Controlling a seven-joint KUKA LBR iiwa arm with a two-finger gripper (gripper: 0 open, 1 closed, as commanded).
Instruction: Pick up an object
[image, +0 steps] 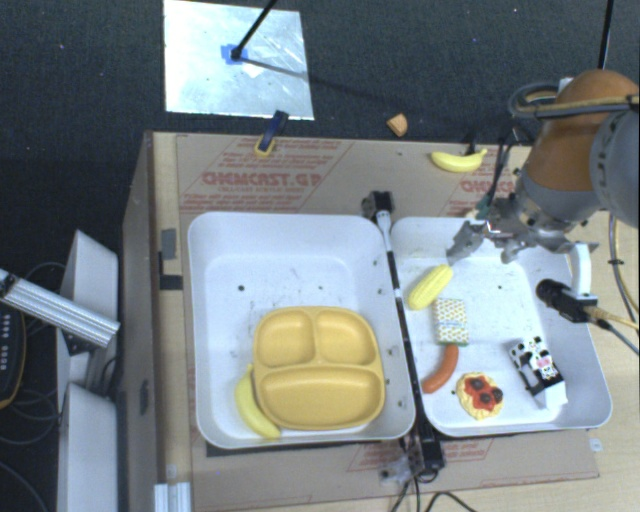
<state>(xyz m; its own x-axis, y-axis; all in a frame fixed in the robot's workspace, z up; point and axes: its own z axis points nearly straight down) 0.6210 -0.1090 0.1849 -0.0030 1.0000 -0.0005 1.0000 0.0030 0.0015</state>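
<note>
Arm's hanging over the rt bin's (598, 400) far end, pincer (487, 240) spread apart w/ nothing btwn the fingers. Nearest target: the yellow corn piece (429, 286), lying just beside the divider, near the pincer. It's looking light, stiff, prob smooth plastic, so it may be slipping; I'm judging mid-body across the narrow width as best. Long axis is running diagonally, upper-right to lower-left.
</note>
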